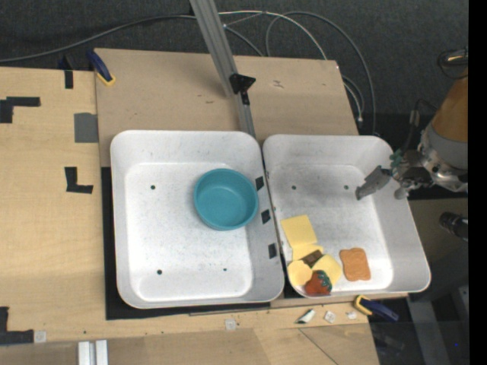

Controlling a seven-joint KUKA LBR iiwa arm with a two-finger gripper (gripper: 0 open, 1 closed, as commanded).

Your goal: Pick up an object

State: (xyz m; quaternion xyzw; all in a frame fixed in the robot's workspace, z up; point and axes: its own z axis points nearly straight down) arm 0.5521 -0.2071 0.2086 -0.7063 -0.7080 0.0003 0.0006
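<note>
A blue bowl [225,198] sits upright in the left bin [137,226] on the counter [46,166], toward that bin's right side and near the wall it shares with the right bin [396,242]. Right of the bowl, across that wall, a pale yellow block [298,229] lies flat in the right bin. Just below the block, in the bin's lower left corner, a small cluster of yellow, dark and red-orange pieces [313,274] is bunched together, too mixed to tell apart. An orange slab [354,264] lies just right of the cluster, apart from it. Farthest right of the bowl, the claw [373,182] hangs over the right bin's upper right area, well above the slab, with nothing seen between its fingers; whether they are open or closed cannot be told.
</note>
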